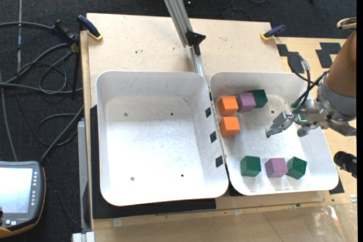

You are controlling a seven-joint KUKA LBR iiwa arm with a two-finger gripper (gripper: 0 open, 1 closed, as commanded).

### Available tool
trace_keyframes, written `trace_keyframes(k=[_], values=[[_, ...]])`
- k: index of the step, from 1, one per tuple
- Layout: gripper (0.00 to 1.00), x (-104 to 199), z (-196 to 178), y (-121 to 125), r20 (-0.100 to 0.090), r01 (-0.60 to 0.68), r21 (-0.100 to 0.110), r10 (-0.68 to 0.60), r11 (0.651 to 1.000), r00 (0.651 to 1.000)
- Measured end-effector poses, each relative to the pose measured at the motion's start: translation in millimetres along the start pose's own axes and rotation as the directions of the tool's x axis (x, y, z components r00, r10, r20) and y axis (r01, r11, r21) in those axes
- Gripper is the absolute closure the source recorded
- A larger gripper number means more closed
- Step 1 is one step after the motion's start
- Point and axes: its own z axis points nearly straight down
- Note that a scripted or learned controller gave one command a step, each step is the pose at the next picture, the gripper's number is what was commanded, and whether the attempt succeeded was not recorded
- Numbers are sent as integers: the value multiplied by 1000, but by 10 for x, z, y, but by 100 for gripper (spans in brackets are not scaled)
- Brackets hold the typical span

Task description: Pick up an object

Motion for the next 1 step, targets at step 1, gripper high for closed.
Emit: trace_keyframes(k=[1], values=[[0, 0, -20, 7, 1, -2, -4, 2, 1000, 1000]])
